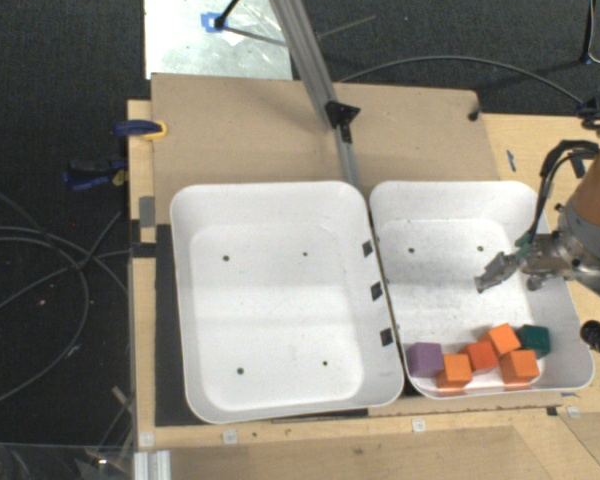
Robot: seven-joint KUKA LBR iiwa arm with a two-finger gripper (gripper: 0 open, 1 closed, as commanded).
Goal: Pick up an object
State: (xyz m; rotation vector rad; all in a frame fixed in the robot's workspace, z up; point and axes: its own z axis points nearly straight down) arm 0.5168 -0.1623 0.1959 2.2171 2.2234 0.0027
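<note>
On the brown bench, the right bin [450, 208] holds blocks clustered at its near edge, so the gripper [510, 268], fingers apart and empty above them, should descend squarely over the topmost orange block [504, 339].

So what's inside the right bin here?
The right bin holds a purple block, four orange blocks and a dark green block, clustered at its near edge. The pincer hangs above the bin floor.

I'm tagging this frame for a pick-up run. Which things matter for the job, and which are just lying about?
Job:
gripper
purple block
orange blocks
green block
right bin

Lying about:
left bin
blue clamp
cables
</note>
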